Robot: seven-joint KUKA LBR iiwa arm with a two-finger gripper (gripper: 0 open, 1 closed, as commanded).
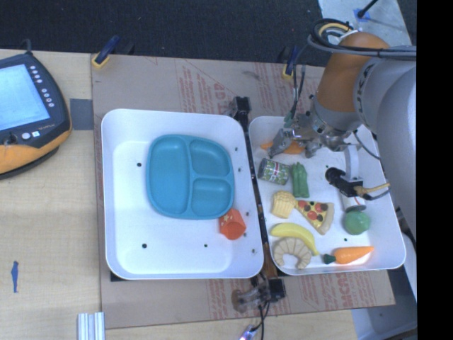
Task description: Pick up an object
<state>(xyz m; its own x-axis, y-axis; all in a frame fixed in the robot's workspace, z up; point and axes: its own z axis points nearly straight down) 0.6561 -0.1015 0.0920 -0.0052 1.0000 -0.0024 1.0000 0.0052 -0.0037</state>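
**A:** Since the pale wooden surface [56,225] is the biggest thing here, what lies on it?

**B:** A brown cardboard sheet [177,83], and on that the two white bins side by side. The grey arm [386,105] with its orange band comes in from the right, over the top end of the right bin [382,222].

**A:** And the left bin [120,190]?

**B:** It carries a blue divided plate [190,176], lying flat near its middle. A small red toy [232,226] lies just beside the plate's lower right corner. Far left, on the bare surface, rests an orange-edged control pendant [28,115] with a lit screen.

**A:** What about the hand?

**B:** The hand [301,139] is low over the top end of the right bin. Whether it is open or closed I cannot tell, nor whether it has hold of anything. A small orange piece [267,146] lies just left of it.

**A:** Where are the things to pick?

**B:** Most are in the right bin, below the hand in the view.
- A yellow banana [294,234] lies toward the bottom end, with a tan bread-like toy [291,252] touching it from below.
- An orange carrot [352,255] fills the bottom right corner.
- A pizza slice [316,214] sits mid-bin, and a corn cob [283,205] is just left of it.
- A green can [272,171] and a green pickle [300,180] lie side by side, close under the hand.
- A round green ball [356,222] sits above the carrot.
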